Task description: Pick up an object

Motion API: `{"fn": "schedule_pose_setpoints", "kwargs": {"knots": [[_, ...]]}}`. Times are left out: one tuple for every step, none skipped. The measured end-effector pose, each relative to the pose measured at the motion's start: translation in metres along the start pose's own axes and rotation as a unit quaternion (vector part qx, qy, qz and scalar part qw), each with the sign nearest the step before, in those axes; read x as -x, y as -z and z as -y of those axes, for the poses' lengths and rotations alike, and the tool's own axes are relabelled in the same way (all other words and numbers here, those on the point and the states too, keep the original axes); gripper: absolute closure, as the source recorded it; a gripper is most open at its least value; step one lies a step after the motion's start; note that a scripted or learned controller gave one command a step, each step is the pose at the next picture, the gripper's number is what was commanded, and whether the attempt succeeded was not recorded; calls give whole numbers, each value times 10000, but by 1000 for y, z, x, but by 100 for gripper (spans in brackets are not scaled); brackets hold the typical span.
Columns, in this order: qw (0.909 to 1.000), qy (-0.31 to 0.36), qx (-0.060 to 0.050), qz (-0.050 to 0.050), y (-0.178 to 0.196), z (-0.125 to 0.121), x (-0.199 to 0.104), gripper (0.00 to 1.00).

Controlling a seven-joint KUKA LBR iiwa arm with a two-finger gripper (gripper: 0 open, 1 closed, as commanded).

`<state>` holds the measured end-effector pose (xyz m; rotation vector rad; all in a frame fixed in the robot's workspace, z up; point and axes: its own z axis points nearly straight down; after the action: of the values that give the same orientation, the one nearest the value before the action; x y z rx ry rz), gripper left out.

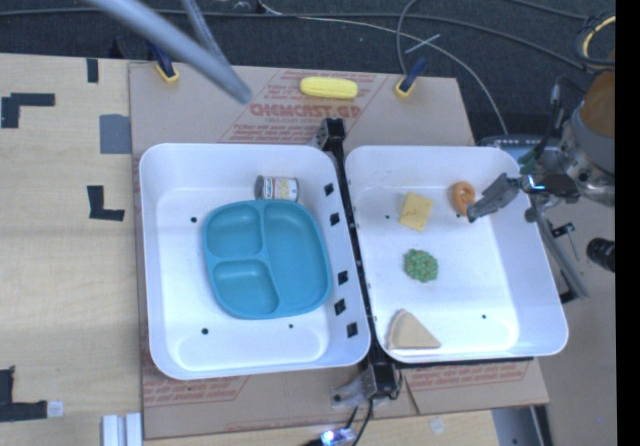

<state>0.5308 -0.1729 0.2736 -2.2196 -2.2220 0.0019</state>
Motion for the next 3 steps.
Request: {"fn": "schedule_pose_setpoints", "kwargs": {"knots": [[10000,-4,-30,-7,-65,2,-1,0],[10000,-5,-24,-6,-117,12,2,0],[10000,-5,-28,-7,-168,23,6,0]]}}
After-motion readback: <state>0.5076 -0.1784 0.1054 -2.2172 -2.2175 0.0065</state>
